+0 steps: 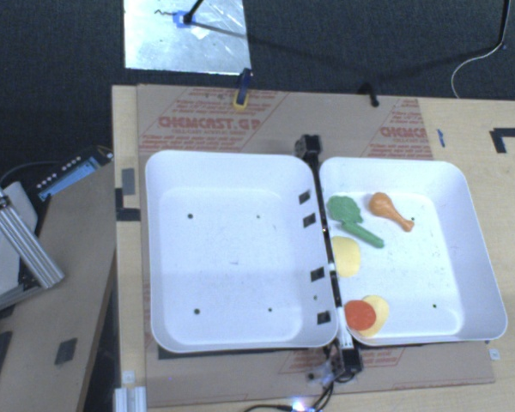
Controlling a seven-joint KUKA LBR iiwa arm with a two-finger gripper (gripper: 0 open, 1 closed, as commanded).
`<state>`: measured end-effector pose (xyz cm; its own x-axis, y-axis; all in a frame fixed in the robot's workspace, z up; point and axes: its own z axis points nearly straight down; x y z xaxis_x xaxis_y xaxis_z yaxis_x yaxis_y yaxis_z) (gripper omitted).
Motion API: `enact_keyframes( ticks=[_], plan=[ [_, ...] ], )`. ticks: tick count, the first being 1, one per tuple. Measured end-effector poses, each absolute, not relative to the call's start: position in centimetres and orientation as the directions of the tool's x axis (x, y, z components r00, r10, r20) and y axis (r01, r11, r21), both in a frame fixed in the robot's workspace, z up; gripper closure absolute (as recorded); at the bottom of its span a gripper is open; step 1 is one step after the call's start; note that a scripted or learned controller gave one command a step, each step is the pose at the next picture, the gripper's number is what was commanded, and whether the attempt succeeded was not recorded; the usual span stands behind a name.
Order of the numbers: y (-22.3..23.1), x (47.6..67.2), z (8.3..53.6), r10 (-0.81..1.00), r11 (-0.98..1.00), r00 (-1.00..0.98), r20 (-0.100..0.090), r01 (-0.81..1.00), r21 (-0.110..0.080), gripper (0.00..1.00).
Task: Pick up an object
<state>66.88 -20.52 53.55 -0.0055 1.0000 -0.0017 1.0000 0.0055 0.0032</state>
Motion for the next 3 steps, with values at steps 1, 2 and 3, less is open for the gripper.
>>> enact_keyframes(
  ticks=[1,2,3],
  plan=[
    [-20.51,66.88,53.55,1.0,0.006,-0.006,-0.002,1.0,0.003,1.0],
    [-20.51,66.88,53.55,1.0,0.005,-0.005,-0.002,1.0,0.003,1.0],
    [-20.51,66.88,53.55,1.0,0.005,-0.005,-0.002,1.0,0.003,1.0]
  ],
)
